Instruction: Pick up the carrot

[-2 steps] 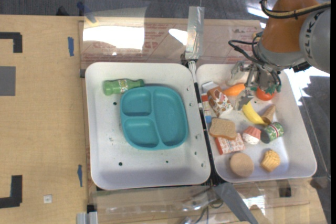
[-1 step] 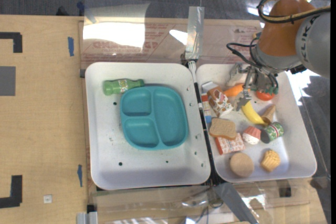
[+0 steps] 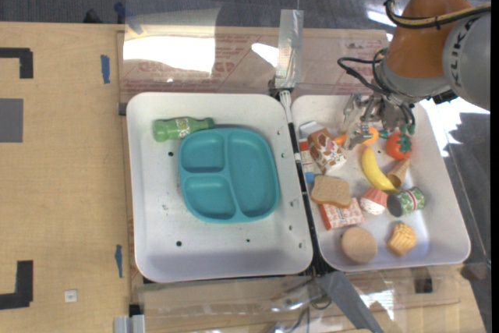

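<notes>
The carrot (image 3: pixel 371 135) shows as a small orange piece in the right bin (image 3: pixel 448 238), near its back, just above the banana (image 3: pixel 376 169). My gripper (image 3: pixel 368 123) hangs directly over the carrot, reaching down from the orange-banded wrist (image 3: pixel 421 31) at the upper right. The gripper's metal parts cover much of the carrot, so I cannot tell whether they touch it.
Crowded round the carrot are a tomato (image 3: pixel 399 144), a wrapped snack (image 3: pixel 326 150), a bread slice (image 3: pixel 332 190), a can (image 3: pixel 406 200), a round bun (image 3: pixel 359 243) and a corn piece (image 3: pixel 401 237). The left bin (image 3: pixel 148 238) holds a teal divided plate (image 3: pixel 228 173) and a green bottle (image 3: pixel 181 127).
</notes>
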Robot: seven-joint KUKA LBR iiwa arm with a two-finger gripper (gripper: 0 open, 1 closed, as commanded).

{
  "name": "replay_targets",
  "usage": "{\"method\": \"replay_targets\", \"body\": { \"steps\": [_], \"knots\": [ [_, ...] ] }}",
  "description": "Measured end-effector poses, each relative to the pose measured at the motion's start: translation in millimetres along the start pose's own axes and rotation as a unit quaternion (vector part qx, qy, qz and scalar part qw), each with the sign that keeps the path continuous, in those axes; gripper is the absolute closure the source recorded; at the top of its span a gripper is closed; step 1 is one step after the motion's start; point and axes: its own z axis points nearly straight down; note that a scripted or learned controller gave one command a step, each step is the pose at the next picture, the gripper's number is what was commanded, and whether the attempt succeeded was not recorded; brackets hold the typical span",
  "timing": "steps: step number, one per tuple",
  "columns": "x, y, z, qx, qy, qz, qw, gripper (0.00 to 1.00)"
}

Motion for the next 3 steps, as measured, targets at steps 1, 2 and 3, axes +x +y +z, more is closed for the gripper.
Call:
{"method": "replay_targets", "body": {
  "steps": [1,2,3],
  "knots": [
    [12,-43,-144,0.002,-0.004,0.003,1.0,1.0],
    [82,-7,-126,-0.002,0.007,-0.065,0.9978,1.0],
    [80,-7,-138,-0.001,0.002,-0.065,0.9979,1.0]
  ]
}}
